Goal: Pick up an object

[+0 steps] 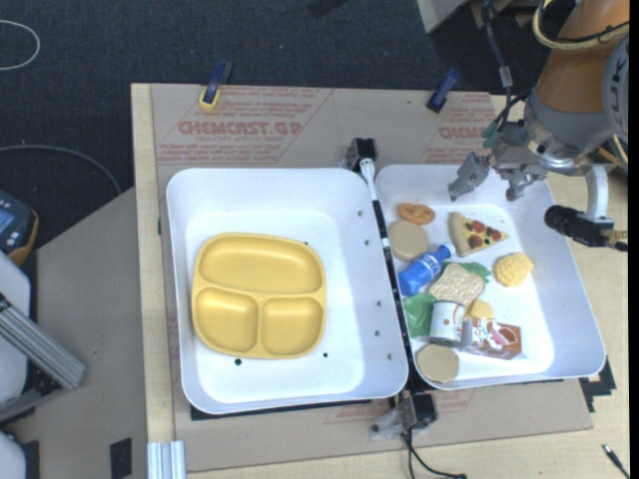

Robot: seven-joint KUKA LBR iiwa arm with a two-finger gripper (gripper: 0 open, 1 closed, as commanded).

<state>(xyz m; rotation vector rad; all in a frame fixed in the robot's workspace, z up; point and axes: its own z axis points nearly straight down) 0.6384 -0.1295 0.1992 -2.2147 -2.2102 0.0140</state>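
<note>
The things to pick from sit crowded in the right bin (584,312): a pizza slice (475,233) near its far end, a small orange pastry (416,213) and a tan round cookie (407,239) beside it, a blue bottle (423,268) lying on its side, a cracker (459,283), a yellow corn piece (512,267), something green (418,315), a can (447,323), a red-and-white packet (494,339) and another tan disc (437,363) at the near end. Above the bin's far end hangs the end effector (494,178), its two fingers spread apart with nothing between them, just beyond the pizza slice. The left bin (190,208) holds a yellow divided tray (260,293). Both bins rest on the cardboard-covered counter (300,118), clamped at its far edge.
</note>
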